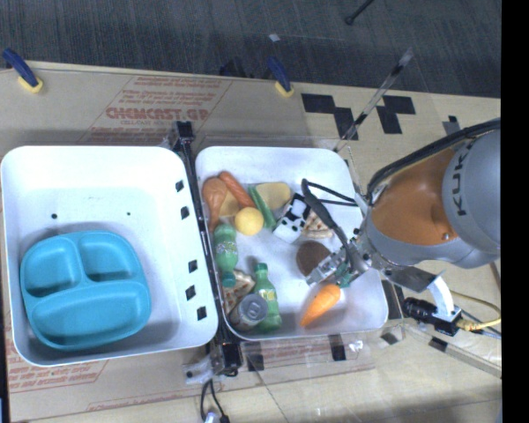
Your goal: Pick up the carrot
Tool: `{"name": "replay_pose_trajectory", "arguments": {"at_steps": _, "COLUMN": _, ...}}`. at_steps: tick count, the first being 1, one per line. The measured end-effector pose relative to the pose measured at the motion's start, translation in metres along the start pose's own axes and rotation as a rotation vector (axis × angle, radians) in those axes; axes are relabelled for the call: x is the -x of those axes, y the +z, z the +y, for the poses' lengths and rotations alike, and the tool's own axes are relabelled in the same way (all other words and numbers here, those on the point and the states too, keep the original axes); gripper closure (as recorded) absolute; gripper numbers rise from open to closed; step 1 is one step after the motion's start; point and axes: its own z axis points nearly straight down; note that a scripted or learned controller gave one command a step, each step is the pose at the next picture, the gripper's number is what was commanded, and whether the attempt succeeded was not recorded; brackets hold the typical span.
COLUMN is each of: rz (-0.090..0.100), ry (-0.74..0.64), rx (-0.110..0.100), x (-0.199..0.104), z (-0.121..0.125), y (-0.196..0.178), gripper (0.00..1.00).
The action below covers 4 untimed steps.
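You'll find the tapered orange carrot (322, 303) near the right white bin's (357, 170) front wall; the two-finger gripper (342, 274) seems to touch its top (finger state I cannot tell).

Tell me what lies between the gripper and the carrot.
Nothing. In the camera view the gripper sits right at the carrot's upper end, with no other item between them.

The gripper (338, 271) covers the carrot's (321, 304) top end, whether it grips is unclear, and the arm (432, 205) hides the right bin's (273, 157) right rim.
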Motion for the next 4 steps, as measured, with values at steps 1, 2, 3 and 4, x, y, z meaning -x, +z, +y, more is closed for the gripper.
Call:
{"name": "replay_pose_trajectory", "arguments": {"at_steps": 1, "rz": -0.001, "ry": 0.367, "rx": 0.006, "x": -0.002, "z": -0.006, "y": -0.035, "gripper": 1.0}}
{"name": "replay_pose_trajectory", "arguments": {"at_steps": 2, "rz": -0.002, "ry": 0.366, "rx": 0.006, "x": -0.002, "z": -0.007, "y": -0.035, "gripper": 0.0}}
{"name": "replay_pose_trajectory", "arguments": {"at_steps": 3, "rz": -0.003, "ry": 0.276, "rx": 0.01, "x": -0.002, "z": -0.004, "y": 0.017, "gripper": 0.0}}
{"name": "replay_pose_trajectory", "arguments": {"at_steps": 4, "rz": -0.008, "ry": 0.268, "rx": 0.011, "x": 0.001, "z": -0.003, "y": 0.006, "gripper": 1.0}}
